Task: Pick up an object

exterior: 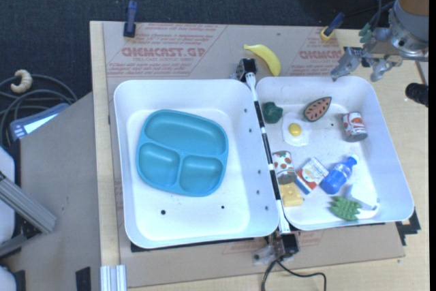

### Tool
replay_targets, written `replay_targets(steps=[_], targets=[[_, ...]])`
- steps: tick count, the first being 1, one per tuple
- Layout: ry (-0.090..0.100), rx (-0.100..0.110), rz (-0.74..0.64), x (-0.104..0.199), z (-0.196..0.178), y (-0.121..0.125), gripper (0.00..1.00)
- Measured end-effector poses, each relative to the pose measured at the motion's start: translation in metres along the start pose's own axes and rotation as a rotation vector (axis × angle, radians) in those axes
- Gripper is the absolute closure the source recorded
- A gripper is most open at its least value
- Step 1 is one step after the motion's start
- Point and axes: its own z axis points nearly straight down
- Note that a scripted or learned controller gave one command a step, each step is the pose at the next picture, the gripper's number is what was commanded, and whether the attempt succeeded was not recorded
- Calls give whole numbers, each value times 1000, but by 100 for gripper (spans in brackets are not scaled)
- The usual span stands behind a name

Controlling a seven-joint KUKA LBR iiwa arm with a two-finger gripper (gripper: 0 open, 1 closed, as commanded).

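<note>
On the bench point(177, 51), the left bin point(129, 105) holds a blue divided plate point(182, 152) lying flat near its middle. At twelve o'clock from the seam between the bins, a yellow banana point(266, 56) lies on the bench just outside the rims.

The right bin point(388, 146) carries the loose things. Nearest the seam, at about ten o'clock in the bin, is a small dark green piece point(272, 112); below it a fried egg toy point(296, 132); further down, a small printed can point(283, 161) and a yellow cheese wedge point(292, 195), just beside each other. Toward the middle, a brown oval piece point(317, 108) sits at twelve o'clock and a red and white packet point(312, 174) touches a blue bottle point(338, 175) lying tilted. A green leafy piece point(346, 208) is at six o'clock. A red can point(354, 126) lies on its side at two o'clock.

The arm point(414, 7) comes in from the upper right, its wrist bent down and left. The pincer point(361, 65) hovers over the right bin's far rim, at about one o'clock, fingers spread with nothing between them, well apart from the red can.
</note>
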Motion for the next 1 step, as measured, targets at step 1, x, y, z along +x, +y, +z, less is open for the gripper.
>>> replay_targets(steps=[1], targets=[[1,3,-1,22,126,10,0]])
